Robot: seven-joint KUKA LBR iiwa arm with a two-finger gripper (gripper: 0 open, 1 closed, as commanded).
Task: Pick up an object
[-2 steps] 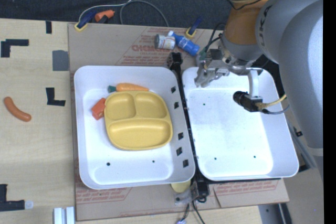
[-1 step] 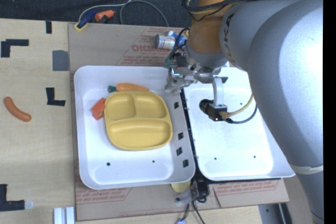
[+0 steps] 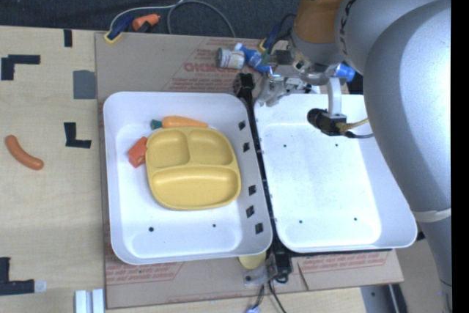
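The gripper [image 3: 282, 88] hovered beyond the yellow plate [image 3: 193, 166], jaws' state unclear; approach pending, it needed to descend leftward.

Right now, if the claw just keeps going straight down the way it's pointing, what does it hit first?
Most likely the back rim where the two bins meet: the claw hangs over the far edge of the right bin, beside the divider. Height above it is unclear from this slanted view. The yellow tray sits well off that line.
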